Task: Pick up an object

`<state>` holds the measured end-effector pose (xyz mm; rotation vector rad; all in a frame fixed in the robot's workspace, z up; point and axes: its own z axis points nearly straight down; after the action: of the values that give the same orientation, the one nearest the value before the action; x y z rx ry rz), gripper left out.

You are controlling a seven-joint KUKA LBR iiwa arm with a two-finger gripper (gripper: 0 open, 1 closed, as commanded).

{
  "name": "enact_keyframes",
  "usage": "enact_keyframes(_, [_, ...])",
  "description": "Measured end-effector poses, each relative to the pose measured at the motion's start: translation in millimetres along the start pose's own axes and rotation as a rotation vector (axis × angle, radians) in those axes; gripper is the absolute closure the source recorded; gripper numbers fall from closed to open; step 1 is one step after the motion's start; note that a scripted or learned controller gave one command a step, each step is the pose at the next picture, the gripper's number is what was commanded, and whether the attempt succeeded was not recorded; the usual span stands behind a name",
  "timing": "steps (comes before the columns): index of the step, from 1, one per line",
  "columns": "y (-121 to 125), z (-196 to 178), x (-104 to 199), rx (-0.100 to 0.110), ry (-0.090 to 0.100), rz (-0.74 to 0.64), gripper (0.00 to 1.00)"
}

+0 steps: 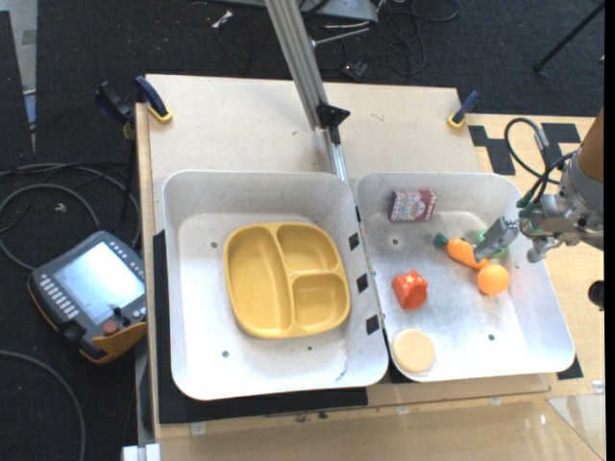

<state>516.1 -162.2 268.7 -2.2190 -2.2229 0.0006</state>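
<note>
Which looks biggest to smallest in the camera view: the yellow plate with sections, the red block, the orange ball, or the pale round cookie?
1. Yellow plastic divided plate, by far the largest.
2. Pale round cookie-like disc.
3. Red block and round orange ball look too alike in size to rank.

Open floor lies between the red block (pixel 410 289) and pink carton (pixel 412 205) — carrot (pixel 462 251) and orange (pixel 493 279) crowd the right.

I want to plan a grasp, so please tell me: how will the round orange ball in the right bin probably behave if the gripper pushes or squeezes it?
The orange ball looks round and smooth, so it would probably roll away when pushed on the flat floor of the right bin. Its curved surface may slip out of the gripper unless squeezed across the middle. The carrot lying right beside it might block rolling that way.
</note>
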Motion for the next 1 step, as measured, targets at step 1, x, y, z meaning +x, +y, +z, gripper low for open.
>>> enact_keyframes(1, [0.0, -0.1, -0.1, -0.001, 0.0, 0.001, 0.0])
